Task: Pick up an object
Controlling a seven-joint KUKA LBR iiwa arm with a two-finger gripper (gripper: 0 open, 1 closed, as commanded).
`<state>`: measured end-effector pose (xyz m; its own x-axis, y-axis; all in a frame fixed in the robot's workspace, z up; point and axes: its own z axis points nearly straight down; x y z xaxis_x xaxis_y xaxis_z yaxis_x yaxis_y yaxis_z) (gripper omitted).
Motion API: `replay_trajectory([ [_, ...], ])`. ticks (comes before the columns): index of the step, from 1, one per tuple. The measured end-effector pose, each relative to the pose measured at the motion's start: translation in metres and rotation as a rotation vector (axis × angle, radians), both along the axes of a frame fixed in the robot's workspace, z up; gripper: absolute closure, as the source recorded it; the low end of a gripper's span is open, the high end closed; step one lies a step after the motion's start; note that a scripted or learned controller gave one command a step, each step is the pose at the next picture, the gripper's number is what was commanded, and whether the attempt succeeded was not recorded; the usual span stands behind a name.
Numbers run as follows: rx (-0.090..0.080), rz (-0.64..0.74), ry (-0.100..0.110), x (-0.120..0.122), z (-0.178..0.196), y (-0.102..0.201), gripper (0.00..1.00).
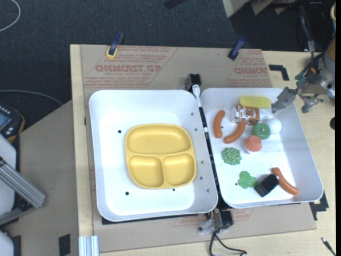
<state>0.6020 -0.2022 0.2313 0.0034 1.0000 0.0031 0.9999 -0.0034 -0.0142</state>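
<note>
The right bin [303,153] holds several toy foods: a yellow corn cob [254,101], a snack packet [246,113], two orange sausages [218,124] [235,133], a green apple [261,130], a white egg [274,125], a red fruit [253,144], a green leafy ball [230,156], broccoli [245,180], a black block [266,185] and an orange carrot-like piece [285,180]. My gripper [294,104] hangs over the bin's far right corner, just right of the corn. It is open, with nothing between its fingers.
The left bin [106,143] carries a yellow divided plate [160,154]. A black divider [203,132] runs between the bins. Clamps [113,46] [236,48] sit on the board's far edge. The arm's wrist [325,73] enters from the right.
</note>
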Motion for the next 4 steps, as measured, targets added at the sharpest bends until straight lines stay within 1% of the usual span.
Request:
replay_trajectory([
  [1, -0.003, 0.004, -0.014, 0.003, 0.008, 0.001, 0.0],
  [2, -0.002, 0.005, -0.01, 0.01, -0.037, 0.0, 0.0],
  [3, -0.001, 0.003, -0.007, 0.003, -0.087, -0.006, 0.0],
  [4, -0.002, 0.004, -0.01, 0.002, -0.14, -0.006, 0.0],
])
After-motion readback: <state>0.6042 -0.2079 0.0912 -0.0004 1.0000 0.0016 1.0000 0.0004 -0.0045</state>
